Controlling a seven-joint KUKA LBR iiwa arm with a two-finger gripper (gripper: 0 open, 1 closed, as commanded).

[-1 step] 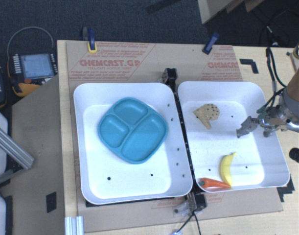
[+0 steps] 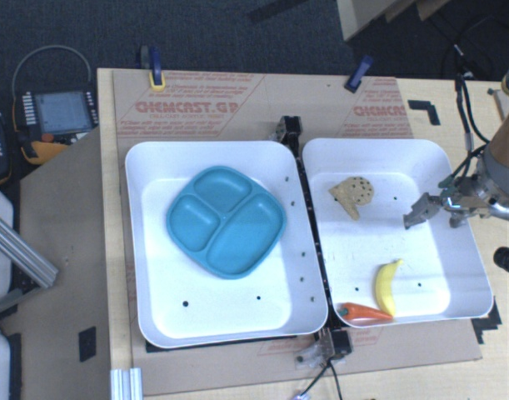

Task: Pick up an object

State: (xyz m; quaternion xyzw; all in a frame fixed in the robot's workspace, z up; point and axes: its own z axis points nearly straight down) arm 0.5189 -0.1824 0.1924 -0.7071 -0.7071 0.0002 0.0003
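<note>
Three candidates in right bin (image 2: 454, 161): banana (image 2: 387, 287), carrot (image 2: 364, 312) in near corner, tan cookie (image 2: 352, 195) | gripper (image 2: 441, 211) above bin's right side, fingers spread, holding nothing | risk: banana and carrot touch, hugging the wall; a close could nudge them aside.

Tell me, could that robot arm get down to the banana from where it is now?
Probably yes. The gripper hangs over the right bin, and the banana lies in the open below it, with only a carrot touching its lower end.
</note>
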